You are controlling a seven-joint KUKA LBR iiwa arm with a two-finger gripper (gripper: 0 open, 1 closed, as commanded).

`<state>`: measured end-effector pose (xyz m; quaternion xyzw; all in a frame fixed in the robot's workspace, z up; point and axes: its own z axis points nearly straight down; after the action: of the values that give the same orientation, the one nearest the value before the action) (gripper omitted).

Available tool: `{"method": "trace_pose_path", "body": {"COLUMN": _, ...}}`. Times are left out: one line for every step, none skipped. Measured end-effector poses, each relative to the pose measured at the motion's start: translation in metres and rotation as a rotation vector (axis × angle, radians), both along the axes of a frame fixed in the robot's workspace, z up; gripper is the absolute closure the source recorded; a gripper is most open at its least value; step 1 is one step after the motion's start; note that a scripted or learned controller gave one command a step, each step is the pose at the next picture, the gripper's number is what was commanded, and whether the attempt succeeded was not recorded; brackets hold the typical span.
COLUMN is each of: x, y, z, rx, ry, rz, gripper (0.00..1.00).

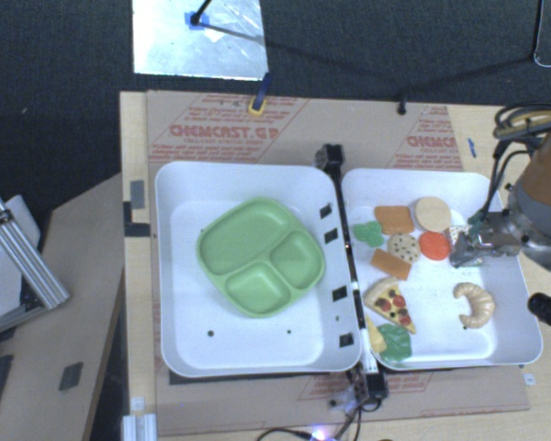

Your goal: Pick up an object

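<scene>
Single fixed cam, mounted above the desk [285,122], looking down at a slant. Ref. landmark: the divider [342,255] between the two white bins. Left bin [179,338] and right bin [505,338] both sit fully in frame either side of it. Far desk edge lies toward frame top, near edge toward bottom. Standoff: moderate; dark floor [55,81] is visible beyond the desk.

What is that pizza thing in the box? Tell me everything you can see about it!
The pizza slice is a small toy wedge that looks like plastic, with a tan crust, yellow cheese and red dots on top. It lies flat in the right bin, near the bin's left wall, its point aimed toward the front edge. A green leafy toy sits just in front of it, very close or touching.
</scene>
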<state>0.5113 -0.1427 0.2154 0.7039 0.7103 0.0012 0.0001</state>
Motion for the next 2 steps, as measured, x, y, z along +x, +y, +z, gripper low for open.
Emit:
{"method": "trace_pose_path", "body": {"x": -0.002, "y": 0.05, "z": 0.017, "rx": 0.0, "ry": -0.001, "rz": 0.001, "gripper": 1.0}}
{"method": "trace_pose_path", "body": {"x": -0.002, "y": 0.067, "z": 0.018, "rx": -0.001, "ry": 0.0, "rz": -0.001, "gripper": 1.0}}
